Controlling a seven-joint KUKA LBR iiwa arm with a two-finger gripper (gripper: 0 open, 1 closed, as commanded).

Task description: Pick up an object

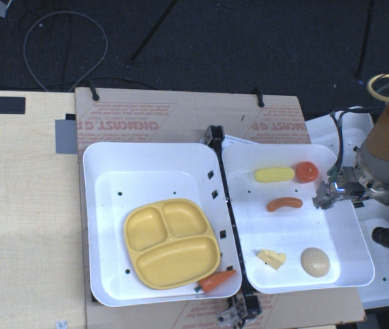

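Sausage point(285, 203) lies loose mid-right of the frame in the right bin point(348, 252), just left of the gripper point(330, 196); whether its jaws are apart or together I cannot tell.

One text can be read. It stands on the brown cardboard sheet point(180, 118) that lies under the two white bins, on the strip visible above them in the upper middle of the frame. The red letters are printed upside down and seem to say "CHEMCAST", once at the left part of the strip and once more at the right part. The smaller print beside these words is too small to read.
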